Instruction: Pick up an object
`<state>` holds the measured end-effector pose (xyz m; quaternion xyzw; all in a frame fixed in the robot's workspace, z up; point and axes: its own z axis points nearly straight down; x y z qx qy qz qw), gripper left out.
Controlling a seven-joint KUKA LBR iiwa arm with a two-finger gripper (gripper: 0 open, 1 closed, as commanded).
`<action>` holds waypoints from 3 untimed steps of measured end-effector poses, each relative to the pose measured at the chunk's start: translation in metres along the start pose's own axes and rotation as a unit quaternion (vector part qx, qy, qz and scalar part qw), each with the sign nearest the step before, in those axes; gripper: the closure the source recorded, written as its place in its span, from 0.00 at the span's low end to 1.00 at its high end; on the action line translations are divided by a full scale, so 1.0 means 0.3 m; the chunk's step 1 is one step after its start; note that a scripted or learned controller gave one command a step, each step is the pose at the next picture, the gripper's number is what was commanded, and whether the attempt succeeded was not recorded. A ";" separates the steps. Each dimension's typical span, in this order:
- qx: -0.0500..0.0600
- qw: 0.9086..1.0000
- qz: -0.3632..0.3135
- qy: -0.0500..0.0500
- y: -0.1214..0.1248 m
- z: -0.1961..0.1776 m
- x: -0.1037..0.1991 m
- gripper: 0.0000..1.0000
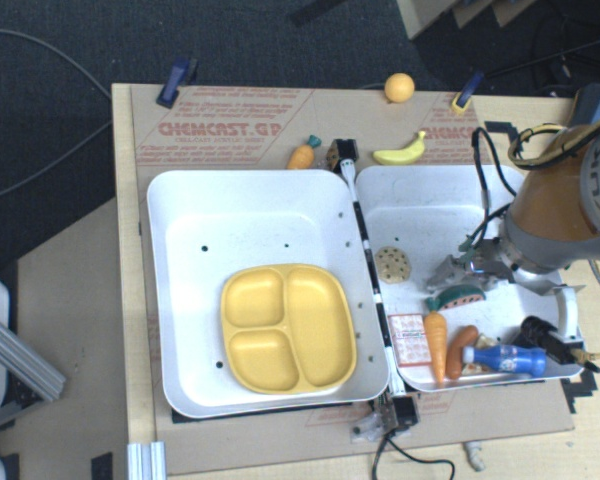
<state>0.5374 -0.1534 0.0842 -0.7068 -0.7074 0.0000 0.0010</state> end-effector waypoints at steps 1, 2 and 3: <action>-0.001 1.000 0.001 -0.001 0.001 -0.033 -0.001 1.00; -0.001 1.000 0.001 0.000 0.001 -0.033 -0.001 0.00; -0.001 1.000 0.000 0.000 -0.193 -0.335 0.216 0.00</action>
